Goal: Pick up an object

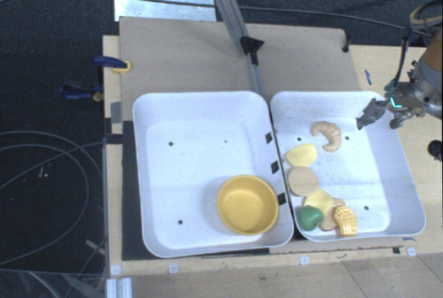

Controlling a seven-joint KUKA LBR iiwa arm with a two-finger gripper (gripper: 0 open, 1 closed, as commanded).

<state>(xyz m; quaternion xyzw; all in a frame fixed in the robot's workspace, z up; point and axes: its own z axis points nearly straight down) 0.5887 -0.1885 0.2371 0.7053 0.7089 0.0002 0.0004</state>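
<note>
My gripper hangs over the right bin's far right edge, its two dark fingers spread open with nothing between them. To its left, a tan croissant lies in the bin. Lower down sit a pale yellow piece, a beige round disc, a yellow wedge, a green piece and a yellow corn cob. A yellow bowl stands in the left bin near its front right corner.
A grey pole slants down from the top to the divide between the bins. The bench's brown board lies behind the bins. A blue and yellow clamp grips the bench's left edge.
</note>
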